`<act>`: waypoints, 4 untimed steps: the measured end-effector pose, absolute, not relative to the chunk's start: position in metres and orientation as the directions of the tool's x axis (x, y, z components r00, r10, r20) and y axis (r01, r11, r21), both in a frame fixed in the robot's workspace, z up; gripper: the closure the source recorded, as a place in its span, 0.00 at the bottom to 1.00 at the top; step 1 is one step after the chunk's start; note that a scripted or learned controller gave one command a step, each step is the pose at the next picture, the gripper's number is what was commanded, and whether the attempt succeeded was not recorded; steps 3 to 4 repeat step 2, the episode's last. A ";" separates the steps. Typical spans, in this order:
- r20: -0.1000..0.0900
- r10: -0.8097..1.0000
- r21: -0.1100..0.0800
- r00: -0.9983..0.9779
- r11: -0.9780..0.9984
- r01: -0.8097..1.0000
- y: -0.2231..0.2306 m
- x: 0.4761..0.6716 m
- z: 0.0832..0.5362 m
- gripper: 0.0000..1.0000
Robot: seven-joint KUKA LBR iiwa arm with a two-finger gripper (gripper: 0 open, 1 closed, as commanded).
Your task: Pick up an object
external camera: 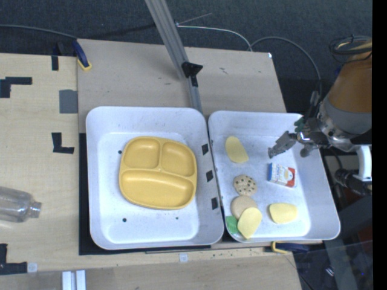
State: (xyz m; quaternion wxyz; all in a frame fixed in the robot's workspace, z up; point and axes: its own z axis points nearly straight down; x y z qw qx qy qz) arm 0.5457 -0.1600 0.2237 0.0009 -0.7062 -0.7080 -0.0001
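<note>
The right bin (314,222) holds several small items. A yellow oval piece (236,149) lies at its upper left. Below it are a speckled cookie (244,184), a beige round piece (240,204), a pale yellow piece (250,221) and a green scrap (231,225). A small white, blue and red carton (282,174) lies mid-right, with a yellow lump (283,212) below it. My gripper (286,153) hovers over the bin's upper right, just above the carton. It is open, with nothing between its fingers.
The left bin (103,162) holds a yellow divided plate (158,171). A slanted metal pole (172,38) reaches down to the bins' shared top edge. A clear bottle (15,205) lies on the bench at far left. Cables run behind the bench.
</note>
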 end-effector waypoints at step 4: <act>0.004 1.000 -0.012 -0.004 0.004 1.000 -0.090 0.511 0.135 1.00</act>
